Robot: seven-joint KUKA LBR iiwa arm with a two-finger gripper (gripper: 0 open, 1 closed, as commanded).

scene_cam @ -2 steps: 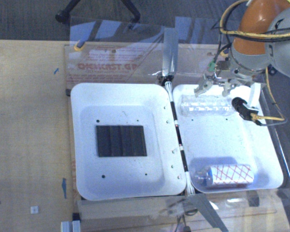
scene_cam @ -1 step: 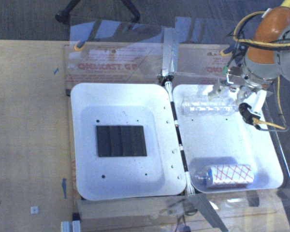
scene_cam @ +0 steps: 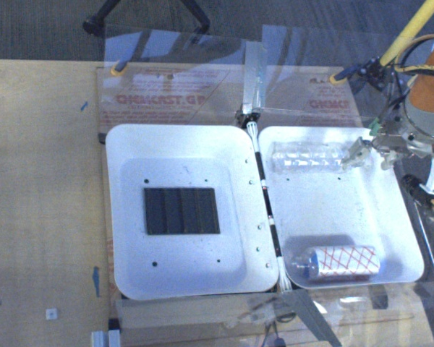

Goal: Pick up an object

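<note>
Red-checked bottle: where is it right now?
In the camera view, the red-checked bottle lies on its side at the near edge of the right bin. The clear plastic bottle lies at that bin's far edge, and the gripper is beside its right end.

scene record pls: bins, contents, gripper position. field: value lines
left bin: holds a dark ribbed flat pad, lying near the centre
right bin: holds two items
item 1: clear plastic bottle, on its side along the far wall
item 2: cylinder with red crosshatch wrap, on its side at the near wall
gripper: over the right bin's far right corner, next to the bottle's right end
grasp: nothing visibly held
</note>
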